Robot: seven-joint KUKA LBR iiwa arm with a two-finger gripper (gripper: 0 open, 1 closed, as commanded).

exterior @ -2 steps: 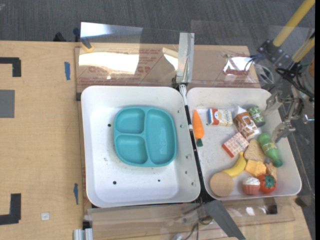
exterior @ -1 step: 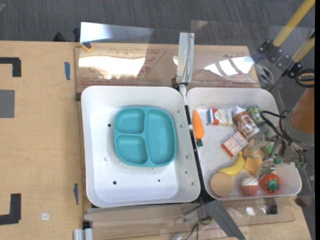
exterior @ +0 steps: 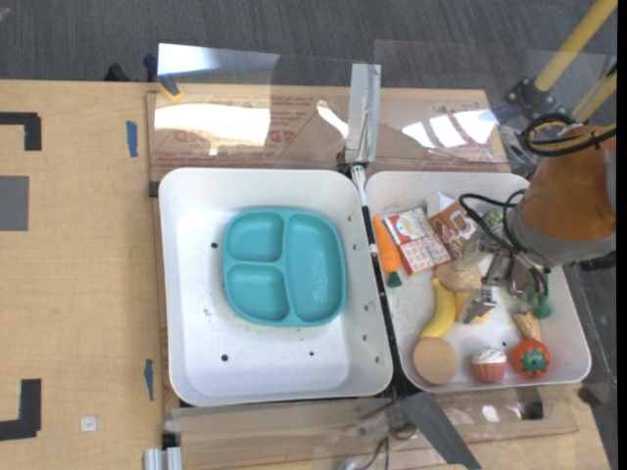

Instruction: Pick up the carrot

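Note:
The carrot (exterior: 388, 252) is a small orange stick with a green tip toward the front. It lies along the left wall of the right bin (exterior: 578, 360), beside a red and white box (exterior: 416, 240). My gripper (exterior: 482, 302) hangs low over the middle of the right bin, just right of a banana (exterior: 446, 306). It is well to the right of the carrot and apart from it. The grey wrist and orange band (exterior: 573, 199) reach in from the right and hide part of the bin's back right corner.
The left bin (exterior: 186, 262) holds a teal divided plate (exterior: 285, 266). In the right bin lie a brown snack packet (exterior: 453, 225), a round tan bun (exterior: 436, 360), a cupcake (exterior: 490, 364) and a red tomato (exterior: 530, 357).

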